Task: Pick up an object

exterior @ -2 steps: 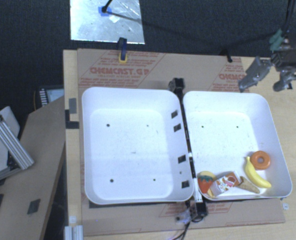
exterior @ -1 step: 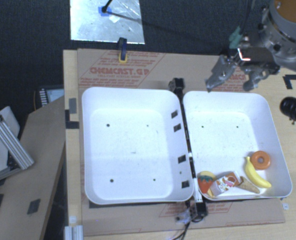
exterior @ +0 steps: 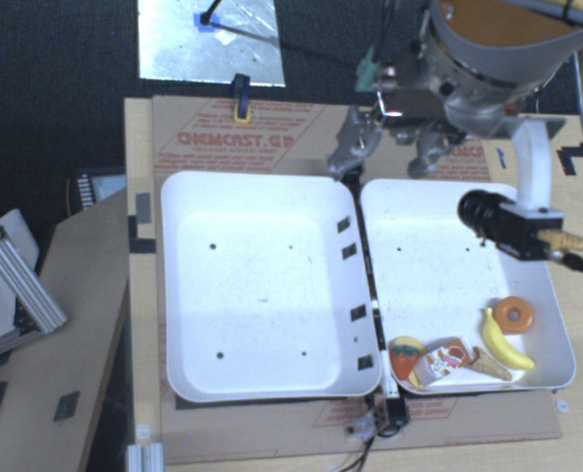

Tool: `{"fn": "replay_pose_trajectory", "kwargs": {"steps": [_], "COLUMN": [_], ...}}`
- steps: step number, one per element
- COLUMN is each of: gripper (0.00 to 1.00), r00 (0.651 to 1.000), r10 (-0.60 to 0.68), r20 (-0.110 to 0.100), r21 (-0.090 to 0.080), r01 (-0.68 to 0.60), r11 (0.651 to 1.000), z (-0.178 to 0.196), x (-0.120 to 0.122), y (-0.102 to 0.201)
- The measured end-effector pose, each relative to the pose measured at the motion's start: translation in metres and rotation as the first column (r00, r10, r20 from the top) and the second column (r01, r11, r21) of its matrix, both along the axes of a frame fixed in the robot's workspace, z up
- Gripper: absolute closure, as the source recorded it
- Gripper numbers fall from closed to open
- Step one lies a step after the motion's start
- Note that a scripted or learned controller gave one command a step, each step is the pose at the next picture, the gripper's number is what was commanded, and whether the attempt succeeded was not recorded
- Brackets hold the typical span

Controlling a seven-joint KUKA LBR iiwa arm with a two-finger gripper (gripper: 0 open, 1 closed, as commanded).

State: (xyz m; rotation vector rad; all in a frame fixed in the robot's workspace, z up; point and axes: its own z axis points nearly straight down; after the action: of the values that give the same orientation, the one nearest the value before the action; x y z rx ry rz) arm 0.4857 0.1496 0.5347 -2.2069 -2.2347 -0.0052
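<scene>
Several small objects lie in the near right corner of the right bin [exterior: 438, 254]: a yellow banana [exterior: 505, 342], an orange ring-shaped toy [exterior: 513, 314], a round orange-red fruit [exterior: 405, 356], a white and red packet [exterior: 441, 360] and a tan cone-shaped piece [exterior: 489, 366]. My gripper [exterior: 387, 155] hangs above the far edge of the bins, near where they meet. Its two fingers [exterior: 349, 153] stand wide apart, open, with nothing between them. It is far from the objects.
The left bin [exterior: 257, 283] sits beside the right one on a cardboard sheet [exterior: 262, 136]. A black cylindrical device [exterior: 497, 222] on a white bracket juts over the right bin's far right side. A shiny metal plate [exterior: 210, 26] lies beyond the bench.
</scene>
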Motion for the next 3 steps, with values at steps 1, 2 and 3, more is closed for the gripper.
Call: {"fn": "replay_pose_trajectory", "kwargs": {"steps": [1, 2, 3], "gripper": [0.00, 1.00, 1.00], "r00": [1.000, 1.000, 1.000], "r10": [0.001, -0.008, -0.020], "r20": [0.000, 0.002, 0.000], "r21": [0.001, 0.001, -0.004], "r01": [-0.001, 0.008, 0.020], "r11": [1.000, 1.000, 1.000], "z": [0.000, 0.012, 0.000], "x": [0.000, 0.001, 0.001], "y": [0.090, 0.085, 0.000]}}
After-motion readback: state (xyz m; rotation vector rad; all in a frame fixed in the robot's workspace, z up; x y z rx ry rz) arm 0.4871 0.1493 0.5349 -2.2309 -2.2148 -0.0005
